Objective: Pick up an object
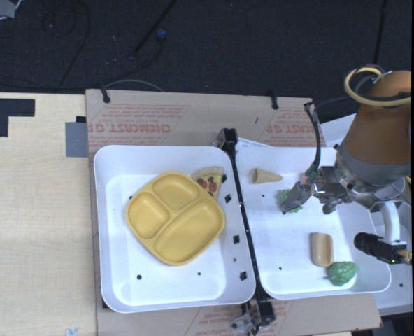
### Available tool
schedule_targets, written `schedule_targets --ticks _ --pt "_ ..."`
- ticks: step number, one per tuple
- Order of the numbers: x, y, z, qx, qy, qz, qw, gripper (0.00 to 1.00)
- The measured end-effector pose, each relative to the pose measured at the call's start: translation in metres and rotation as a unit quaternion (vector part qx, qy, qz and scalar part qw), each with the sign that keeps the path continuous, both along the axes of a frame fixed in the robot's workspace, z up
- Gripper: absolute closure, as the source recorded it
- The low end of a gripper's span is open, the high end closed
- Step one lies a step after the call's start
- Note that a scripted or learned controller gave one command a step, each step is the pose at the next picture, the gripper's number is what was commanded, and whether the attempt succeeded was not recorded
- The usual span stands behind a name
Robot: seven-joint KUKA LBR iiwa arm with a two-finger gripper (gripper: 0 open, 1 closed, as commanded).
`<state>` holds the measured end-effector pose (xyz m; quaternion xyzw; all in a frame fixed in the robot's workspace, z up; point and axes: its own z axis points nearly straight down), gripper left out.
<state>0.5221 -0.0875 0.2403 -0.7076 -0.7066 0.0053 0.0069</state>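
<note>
Hovering over the right bin (375, 285), fingers (296, 199) (seemingly) pinching a small green object (287, 200).

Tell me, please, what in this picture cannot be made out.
- Gripper: too small and dark in the camera view to judge its grasp on the green item.
- Pizza slice toy: partly hidden by the yellow divided plate.
- Arm: cut off by the right edge.

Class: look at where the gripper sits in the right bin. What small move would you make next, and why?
Probably a short descent. The gripper sits over a small green object in the right bin, apart from the ice cream cone and bread roll, so it seems the likely target.
</note>
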Motion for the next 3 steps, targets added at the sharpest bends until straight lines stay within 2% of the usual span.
schedule_targets --ticks 1,2,3 --pt "0.002 0.0 0.006 -0.0005 -0.006 0.001 1.0 0.0" --pt "-0.001 0.003 -0.037 -0.0002 -0.004 0.001 1.0 0.0" --pt "-0.005 0.003 -0.101 -0.0001 -0.004 0.0 1.0 0.0"
